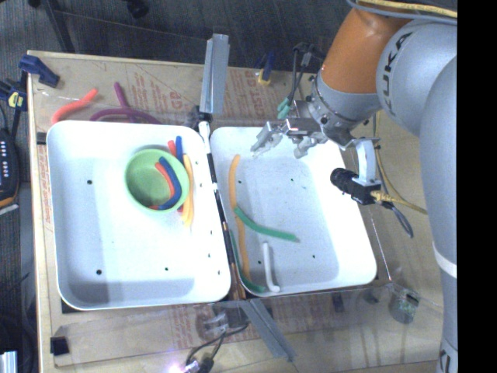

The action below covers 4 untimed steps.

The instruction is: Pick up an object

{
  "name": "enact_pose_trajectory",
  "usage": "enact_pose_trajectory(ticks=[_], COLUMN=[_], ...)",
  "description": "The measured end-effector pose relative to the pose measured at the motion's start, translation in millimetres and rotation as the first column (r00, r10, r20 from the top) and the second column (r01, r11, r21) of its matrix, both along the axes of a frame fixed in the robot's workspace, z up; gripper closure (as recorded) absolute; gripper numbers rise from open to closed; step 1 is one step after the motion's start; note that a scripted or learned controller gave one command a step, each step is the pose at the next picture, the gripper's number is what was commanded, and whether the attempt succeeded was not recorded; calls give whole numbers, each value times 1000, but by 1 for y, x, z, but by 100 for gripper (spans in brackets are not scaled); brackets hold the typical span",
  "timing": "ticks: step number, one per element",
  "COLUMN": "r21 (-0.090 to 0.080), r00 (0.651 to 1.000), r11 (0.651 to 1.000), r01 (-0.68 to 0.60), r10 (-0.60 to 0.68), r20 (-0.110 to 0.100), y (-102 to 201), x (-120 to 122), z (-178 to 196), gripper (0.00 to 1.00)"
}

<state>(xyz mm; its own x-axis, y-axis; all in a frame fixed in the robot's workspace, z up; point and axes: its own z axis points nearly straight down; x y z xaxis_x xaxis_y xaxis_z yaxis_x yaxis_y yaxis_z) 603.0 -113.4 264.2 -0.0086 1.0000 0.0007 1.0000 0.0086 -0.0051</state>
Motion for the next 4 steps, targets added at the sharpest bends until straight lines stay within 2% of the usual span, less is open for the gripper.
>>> enact_pose_trajectory(ticks=[1, 2, 3, 4], r21=[0, -1, -15, -9], r00=[995, 993, 998, 998], r11=[995, 993, 998, 998], r01=[-98, -121, -64, -70], r10=[98, 121, 65, 70], r20=[1, 3, 7, 6], y=[23, 4, 4, 7], x=[53, 54, 54, 54], z=[-86, -145, -168, -159], gripper=[0, 0, 0, 100])
